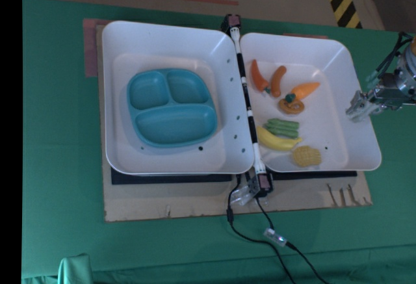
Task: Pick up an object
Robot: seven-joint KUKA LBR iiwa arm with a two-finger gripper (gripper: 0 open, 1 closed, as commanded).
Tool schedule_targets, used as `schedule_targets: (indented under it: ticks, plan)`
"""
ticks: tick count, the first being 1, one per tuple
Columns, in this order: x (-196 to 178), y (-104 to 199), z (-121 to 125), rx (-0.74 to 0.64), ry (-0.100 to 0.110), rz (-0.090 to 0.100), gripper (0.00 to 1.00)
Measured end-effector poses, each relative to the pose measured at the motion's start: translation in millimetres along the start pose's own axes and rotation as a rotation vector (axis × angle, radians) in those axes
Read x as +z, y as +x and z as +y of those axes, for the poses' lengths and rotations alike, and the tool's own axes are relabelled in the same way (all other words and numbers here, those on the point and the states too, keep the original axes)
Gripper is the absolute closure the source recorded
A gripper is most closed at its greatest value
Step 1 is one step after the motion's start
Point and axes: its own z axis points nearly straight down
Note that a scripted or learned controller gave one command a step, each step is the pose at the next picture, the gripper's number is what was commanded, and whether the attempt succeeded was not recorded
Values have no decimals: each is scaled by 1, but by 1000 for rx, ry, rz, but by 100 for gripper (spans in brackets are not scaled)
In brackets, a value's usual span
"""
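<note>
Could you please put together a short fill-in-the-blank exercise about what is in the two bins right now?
1. The divided teal plate lies in the ____ bin.
2. The plate has ____ compartments.
3. The banana lies in the right bin between the green beans and the ____ corn cob.
4. The gripper hangs above the right bin's ____ edge.

Missing words: left; three; yellow; right

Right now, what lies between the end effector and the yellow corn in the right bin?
In the camera view, only bare white bin floor and the right bin's sloped wall lie between the end effector and the corn; no other item.
</note>
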Motion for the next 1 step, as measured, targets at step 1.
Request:
schedule_targets:
  ticks: [1]
  plan:
    - [74,-7,-1,1,2,1,100]
